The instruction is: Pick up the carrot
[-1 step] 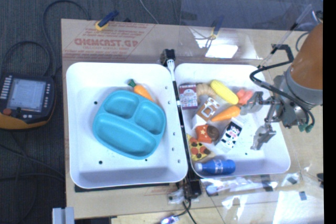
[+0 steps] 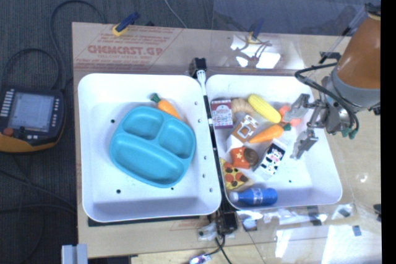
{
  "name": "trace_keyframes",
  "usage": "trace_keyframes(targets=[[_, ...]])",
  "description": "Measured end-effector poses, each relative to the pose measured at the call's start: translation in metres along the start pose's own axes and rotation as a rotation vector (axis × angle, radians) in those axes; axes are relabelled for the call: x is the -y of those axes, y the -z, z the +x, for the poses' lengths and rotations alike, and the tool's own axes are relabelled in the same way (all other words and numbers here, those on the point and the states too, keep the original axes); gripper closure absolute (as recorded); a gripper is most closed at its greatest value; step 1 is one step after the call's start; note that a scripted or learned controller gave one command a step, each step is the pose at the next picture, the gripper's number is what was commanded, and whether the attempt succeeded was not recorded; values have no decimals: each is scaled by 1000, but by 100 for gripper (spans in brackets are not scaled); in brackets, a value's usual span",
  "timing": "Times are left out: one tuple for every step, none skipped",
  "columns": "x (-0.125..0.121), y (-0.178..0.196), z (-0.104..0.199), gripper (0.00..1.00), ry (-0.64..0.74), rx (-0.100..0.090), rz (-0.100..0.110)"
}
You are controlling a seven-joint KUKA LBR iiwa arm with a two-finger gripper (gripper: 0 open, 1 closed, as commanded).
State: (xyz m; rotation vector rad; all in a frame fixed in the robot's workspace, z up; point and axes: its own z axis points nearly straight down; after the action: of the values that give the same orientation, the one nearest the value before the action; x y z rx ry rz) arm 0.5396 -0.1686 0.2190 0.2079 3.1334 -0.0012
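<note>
**Tool open above the right bin, carrots lying loose**

A blue bottle (image 2: 255, 196) is seen lowest in the frame, at the front of the right bin (image 2: 322, 185). Above it, a pizza slice (image 2: 234, 175), a black-and-white carton (image 2: 271, 159) and a corn cob (image 2: 264, 108) are crowded together. One carrot (image 2: 266, 133) lies at the middle of this heap; another carrot (image 2: 167, 107) is lodged in the left bin (image 2: 93, 151), touching the upper edge of the blue tray (image 2: 153, 145). The tool (image 2: 303, 127) is held at centre right, just beside the heap, its fingers spread and nothing gripped between them.
</note>
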Motion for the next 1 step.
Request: trace_keyframes(targets=[[14,-65,-53,0,242,-1,0]])
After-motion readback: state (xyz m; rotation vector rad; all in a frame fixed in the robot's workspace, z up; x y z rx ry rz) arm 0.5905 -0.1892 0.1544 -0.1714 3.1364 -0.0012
